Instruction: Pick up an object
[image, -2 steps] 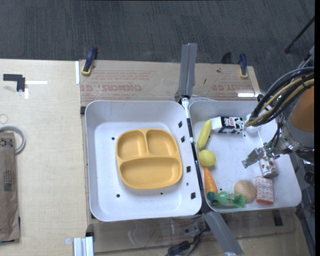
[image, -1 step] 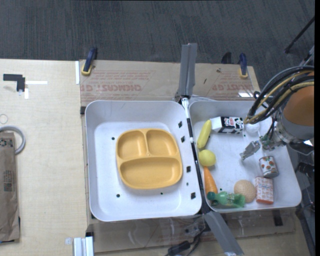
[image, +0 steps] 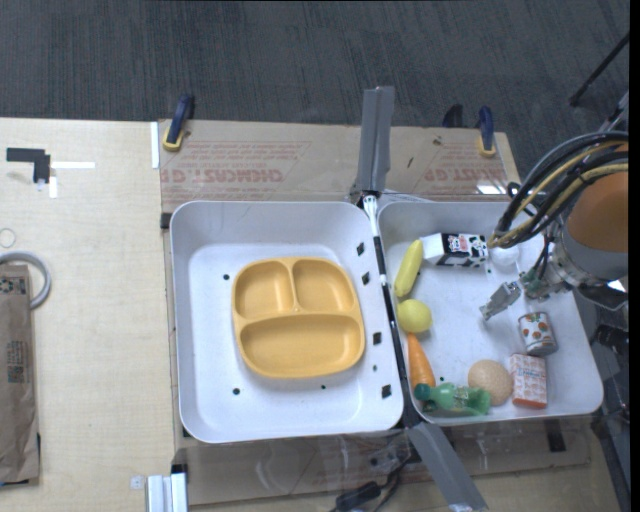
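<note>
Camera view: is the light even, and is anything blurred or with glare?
Camera view: light soft and even; the yellow divided plastic plate casts only a faint shadow in the left white bin; no strong glare; the orange band on the arm looks slightly blurred; bin edges look straight.

In the right bin (image: 585, 395), open floor lies at the centre. Obstacles ring it: banana (image: 408, 268) and lemon (image: 415, 316) at nine o'clock, milk carton (image: 455, 249) at twelve, small can (image: 537, 332) and red packet (image: 529, 380) at four, egg (image: 489, 377), carrot (image: 419, 362) and green toy (image: 455, 399) at six. The yellow divided plate (image: 297, 317) fills the left bin's (image: 190, 330) middle, leaving only its margins free.
</note>
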